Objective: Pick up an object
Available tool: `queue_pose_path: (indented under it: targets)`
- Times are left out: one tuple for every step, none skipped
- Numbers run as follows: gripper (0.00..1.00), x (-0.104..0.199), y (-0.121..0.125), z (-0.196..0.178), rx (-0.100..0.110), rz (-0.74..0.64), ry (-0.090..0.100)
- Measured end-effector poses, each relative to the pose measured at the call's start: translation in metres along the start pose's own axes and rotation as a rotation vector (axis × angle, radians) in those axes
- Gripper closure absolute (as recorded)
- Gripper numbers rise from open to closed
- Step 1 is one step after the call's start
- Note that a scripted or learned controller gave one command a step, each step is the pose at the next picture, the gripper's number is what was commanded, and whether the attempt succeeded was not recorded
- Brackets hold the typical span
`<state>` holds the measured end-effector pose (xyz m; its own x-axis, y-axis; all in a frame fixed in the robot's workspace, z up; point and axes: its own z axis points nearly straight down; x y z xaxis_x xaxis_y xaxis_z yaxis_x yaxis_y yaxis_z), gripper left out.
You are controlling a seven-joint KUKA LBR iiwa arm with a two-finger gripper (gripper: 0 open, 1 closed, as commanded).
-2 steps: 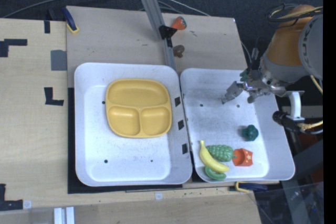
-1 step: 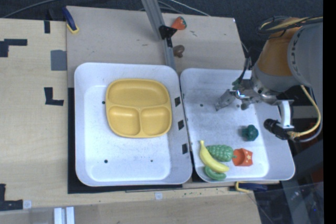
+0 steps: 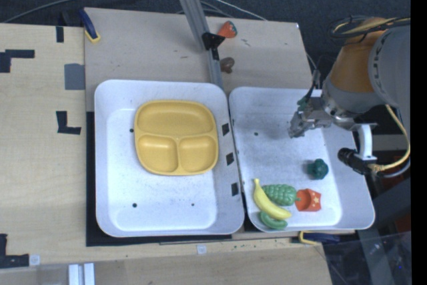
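Camera view looked down on the bench with its two white bins. The left bin carried a yellow divided tray. The right bin held a cluster near its front edge: a yellow banana, a green bumpy fruit touching it, a red piece just beside that, and a small green item at the rim. A dark green object lay apart, further back. The tool hung over the back part of the right bin, above bare floor, with nothing visibly between its tips; whether it was released or clenched could not be told from this angle. The step in hand looked like the approach, before any grasp. The next move would probably call for travel toward the front of the bin, with the dark green object the nearest and least crowded target.
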<state>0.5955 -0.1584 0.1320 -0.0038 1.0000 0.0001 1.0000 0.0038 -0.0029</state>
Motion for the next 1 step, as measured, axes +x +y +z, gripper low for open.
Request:
queue_pose_path:
  targets:
    - [1.00, 0.0003, -0.0084, -0.0567, -0.007, 0.002, -0.001]
